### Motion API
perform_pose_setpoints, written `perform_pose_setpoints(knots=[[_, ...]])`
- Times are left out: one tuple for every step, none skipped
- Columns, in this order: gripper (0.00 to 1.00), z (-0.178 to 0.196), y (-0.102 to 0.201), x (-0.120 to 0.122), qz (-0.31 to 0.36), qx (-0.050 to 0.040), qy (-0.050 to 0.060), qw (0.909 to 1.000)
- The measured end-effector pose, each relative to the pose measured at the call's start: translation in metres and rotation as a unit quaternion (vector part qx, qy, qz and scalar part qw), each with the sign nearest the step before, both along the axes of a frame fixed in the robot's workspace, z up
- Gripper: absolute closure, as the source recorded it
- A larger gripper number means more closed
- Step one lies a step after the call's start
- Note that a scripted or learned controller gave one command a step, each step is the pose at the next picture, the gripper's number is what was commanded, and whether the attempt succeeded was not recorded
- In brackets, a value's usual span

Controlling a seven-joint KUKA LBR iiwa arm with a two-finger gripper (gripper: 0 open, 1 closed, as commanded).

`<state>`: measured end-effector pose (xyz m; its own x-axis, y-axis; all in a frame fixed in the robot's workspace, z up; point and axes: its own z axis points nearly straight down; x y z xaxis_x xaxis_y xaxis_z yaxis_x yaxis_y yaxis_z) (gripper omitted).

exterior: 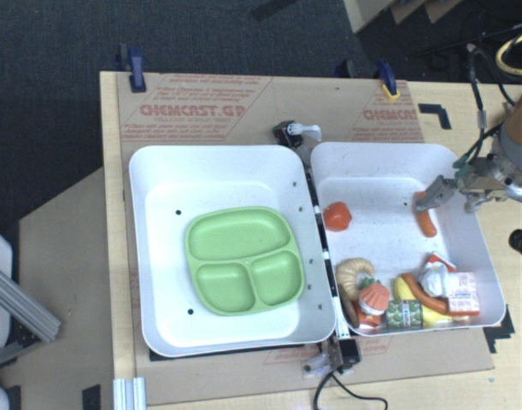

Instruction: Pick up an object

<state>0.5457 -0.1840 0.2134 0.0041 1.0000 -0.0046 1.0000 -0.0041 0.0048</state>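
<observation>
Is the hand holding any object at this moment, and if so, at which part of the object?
It cannot be told. The hand is over the right bin, just above a small orange sausage-shaped piece, but no object visibly sits between its tips.

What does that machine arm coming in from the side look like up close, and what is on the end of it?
The visible part of the arm is pale grey metal, boxy near its end. Thin dark cables loop along it, with a pale yellowish coil of hose behind. Its tool is a small grey metal piece with dull, darker tips. No lettering or markings can be made out on it.
</observation>
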Motion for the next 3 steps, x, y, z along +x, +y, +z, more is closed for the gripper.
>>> perform_pose_setpoints(knots=[[0.0, -0.077, -0.039, 0.033, 0.001, 0.0013, 0.004, 1.0], [0.0, -0.133, -0.028, 0.051, 0.003, 0.0033, 0.005, 1.0], [1.0, -0.118, -0.029, 0.052, 0.002, 0.0021, 0.002, 1.0]])
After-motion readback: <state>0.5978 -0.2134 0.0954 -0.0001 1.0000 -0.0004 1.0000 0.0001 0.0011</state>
